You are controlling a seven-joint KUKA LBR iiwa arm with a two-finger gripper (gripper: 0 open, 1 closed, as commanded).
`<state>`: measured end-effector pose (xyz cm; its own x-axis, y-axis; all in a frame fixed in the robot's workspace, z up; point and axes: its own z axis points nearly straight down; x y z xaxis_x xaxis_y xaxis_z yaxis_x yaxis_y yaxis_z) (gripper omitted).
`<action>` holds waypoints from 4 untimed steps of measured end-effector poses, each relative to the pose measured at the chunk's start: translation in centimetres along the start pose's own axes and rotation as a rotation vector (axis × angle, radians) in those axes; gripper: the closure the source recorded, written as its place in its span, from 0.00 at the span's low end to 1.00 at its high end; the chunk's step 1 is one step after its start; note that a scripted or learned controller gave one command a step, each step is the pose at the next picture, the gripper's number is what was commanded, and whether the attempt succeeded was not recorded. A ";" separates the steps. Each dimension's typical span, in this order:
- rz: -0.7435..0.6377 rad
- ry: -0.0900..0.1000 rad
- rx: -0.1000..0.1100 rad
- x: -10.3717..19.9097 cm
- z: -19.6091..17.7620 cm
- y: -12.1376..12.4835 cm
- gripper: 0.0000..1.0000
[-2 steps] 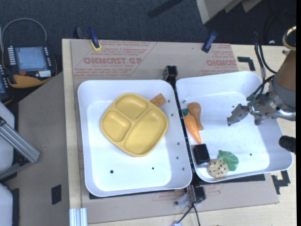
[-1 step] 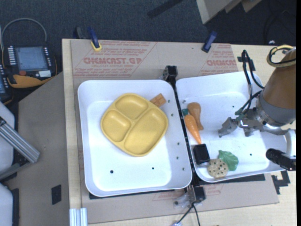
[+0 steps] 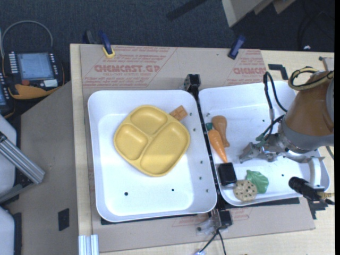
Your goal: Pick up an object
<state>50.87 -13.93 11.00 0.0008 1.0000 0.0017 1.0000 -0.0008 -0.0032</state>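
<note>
In the right bin [image 3: 249, 102], an orange carrot [image 3: 217, 145] lies along the left wall, with a tan drumstick-shaped piece [image 3: 220, 127] beside it. A black block [image 3: 227, 173], a speckled cookie [image 3: 245, 190] and a green leafy piece [image 3: 258, 179] sit near the front wall. My gripper [image 3: 248, 153] hangs low over the middle of this bin, right of the carrot and above the green piece. Nothing shows in its grasp.
The left bin [image 3: 106, 158] holds a yellow divided plate [image 3: 152, 140], with a small brown block [image 3: 178, 112] at its upper right corner. The arm's orange band [image 3: 313, 110] and cables cover the right bin's right side. A black divider [image 3: 204, 142] runs between the bins.
</note>
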 end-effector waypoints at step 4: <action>-0.003 -0.004 -0.010 1.6 -10.8 0.9 1.00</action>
<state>51.78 -12.36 21.83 -0.0020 1.0000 -0.0021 1.0000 0.0020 0.0067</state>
